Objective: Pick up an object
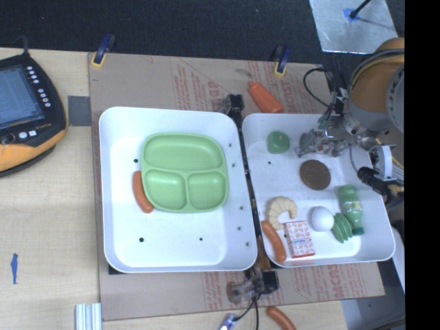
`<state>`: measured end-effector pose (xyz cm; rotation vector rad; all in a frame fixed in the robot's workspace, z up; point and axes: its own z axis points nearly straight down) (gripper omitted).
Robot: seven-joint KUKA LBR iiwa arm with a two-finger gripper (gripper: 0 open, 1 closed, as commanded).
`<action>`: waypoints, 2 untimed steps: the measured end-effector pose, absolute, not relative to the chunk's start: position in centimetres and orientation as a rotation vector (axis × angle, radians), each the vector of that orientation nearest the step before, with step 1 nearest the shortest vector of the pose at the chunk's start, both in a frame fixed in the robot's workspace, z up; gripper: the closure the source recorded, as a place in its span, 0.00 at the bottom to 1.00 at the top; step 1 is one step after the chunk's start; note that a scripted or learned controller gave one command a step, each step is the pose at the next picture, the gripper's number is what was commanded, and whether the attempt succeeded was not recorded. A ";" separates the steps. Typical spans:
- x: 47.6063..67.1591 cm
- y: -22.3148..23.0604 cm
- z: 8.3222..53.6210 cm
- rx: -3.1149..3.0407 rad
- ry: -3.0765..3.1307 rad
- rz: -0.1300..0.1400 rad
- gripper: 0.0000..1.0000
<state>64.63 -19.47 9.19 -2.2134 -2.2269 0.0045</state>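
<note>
On the bench point(55, 212), the left bin point(124, 246) holds a green plate point(184, 172). The right bin point(371, 249) holds a brown disc point(315, 174), just below the gripper point(317, 143), whose fingers look apart, perhaps holding nothing.

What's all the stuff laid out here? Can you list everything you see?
Bins: 2, white, side by side on the bench, left bin, right bin
Divided plate: 1, light green, left bin
Sausage: 1, orange-red, left bin, beside the plate
Round green item: 1, right bin, far corner
Brown disc: 1, right bin
Croissant: 1, tan, right bin
Egg: 1, white, right bin
Green bottle-like item: 1, right bin
Small box: 1, red and white, right bin
Second sausage: 1, right bin, near edge
Carrot: 1, orange, behind the bins
Control tablet: 1, orange and grey, far left
Clamps: 2, blue and yellow
Arm: 1, grey and orange
Hand: 1, over the right bin
</note>
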 end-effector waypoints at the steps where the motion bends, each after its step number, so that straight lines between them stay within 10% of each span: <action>1: 59.3 -14.0 9.2 -2.212 -2.228 0.006 0.00; 2: 56.9 -11.4 9.2 -2.213 -2.227 0.006 0.00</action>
